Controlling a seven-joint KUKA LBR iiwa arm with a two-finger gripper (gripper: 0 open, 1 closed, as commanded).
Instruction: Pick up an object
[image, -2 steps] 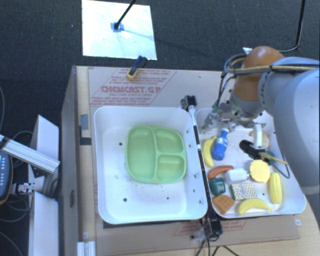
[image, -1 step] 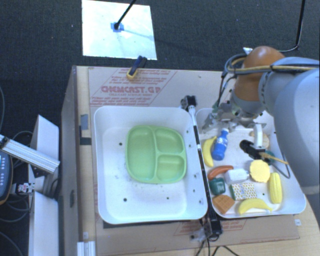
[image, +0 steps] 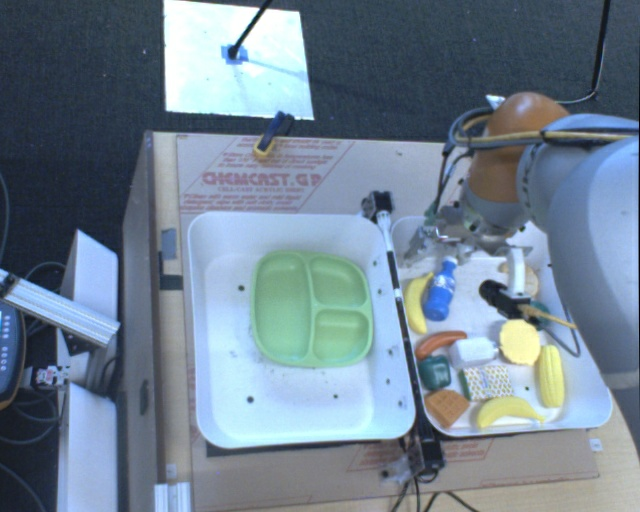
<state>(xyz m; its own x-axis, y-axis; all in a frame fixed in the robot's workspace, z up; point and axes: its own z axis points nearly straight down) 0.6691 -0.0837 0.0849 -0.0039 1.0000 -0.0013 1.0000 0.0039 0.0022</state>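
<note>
- Hand (image: 432, 240) hangs over the right bin (image: 598, 400), at its upper left corner; whether it is spread or pressed together, I cannot tell.
- Blue bottle (image: 440, 291) lies just at 6 o'clock of it.

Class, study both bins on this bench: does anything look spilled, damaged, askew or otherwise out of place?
Nothing stands out. The green divided plate lies flat in the left bin; the toy foods, including the blue bottle and banana, sit jumbled inside the right bin, none spilled over.
</note>
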